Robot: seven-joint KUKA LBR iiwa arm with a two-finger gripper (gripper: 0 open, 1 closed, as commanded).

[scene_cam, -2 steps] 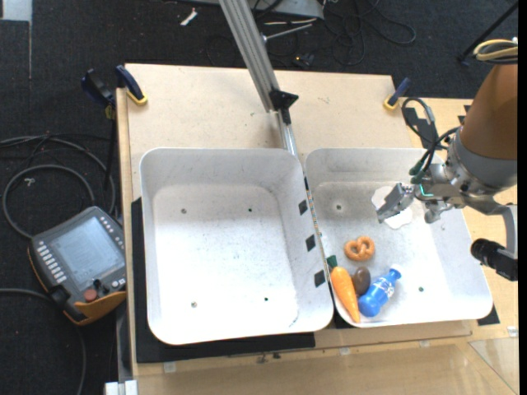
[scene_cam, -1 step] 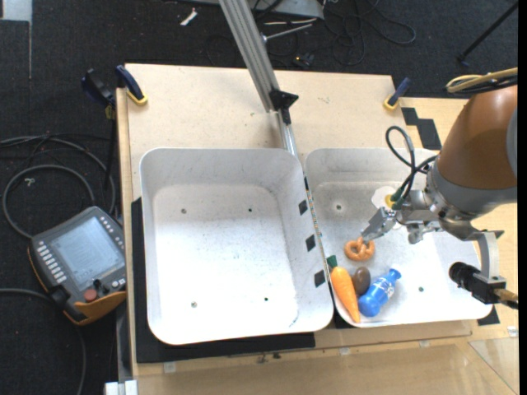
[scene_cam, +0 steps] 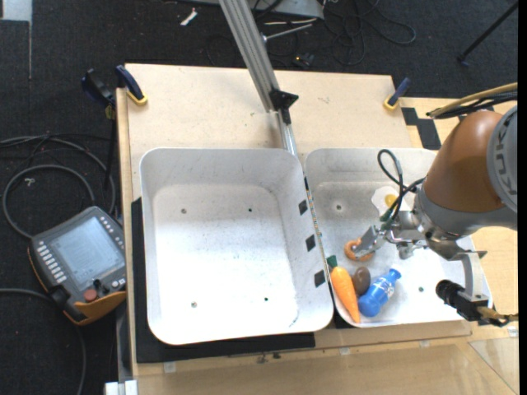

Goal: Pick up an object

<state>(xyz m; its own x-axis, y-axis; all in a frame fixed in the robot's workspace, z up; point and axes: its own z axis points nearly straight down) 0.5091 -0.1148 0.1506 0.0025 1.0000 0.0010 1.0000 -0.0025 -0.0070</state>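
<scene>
In the right bin [scene_cam: 346, 159] lie an orange carrot [scene_cam: 345, 293], a small brown lump [scene_cam: 361, 281] and a blue bottle [scene_cam: 378, 294], all crowded at the near left corner. An orange-brown curved piece [scene_cam: 356, 252] sits just behind them. My gripper [scene_cam: 372, 241] is low in this bin, its tip right beside that curved piece, touching it or nearly so. A pale yellow object [scene_cam: 387, 197] lies farther back, partly hidden by the wrist. The grey and orange arm [scene_cam: 465, 179] covers the bin's right side.
The left bin [scene_cam: 222, 245] adjoins the right one along a shared wall. A slanted metal rail [scene_cam: 251, 48] comes down from the top to the bins' junction. A black cable [scene_cam: 389, 164] loops above the wrist. A teach pendant [scene_cam: 78, 257] lies on the floor at left.
</scene>
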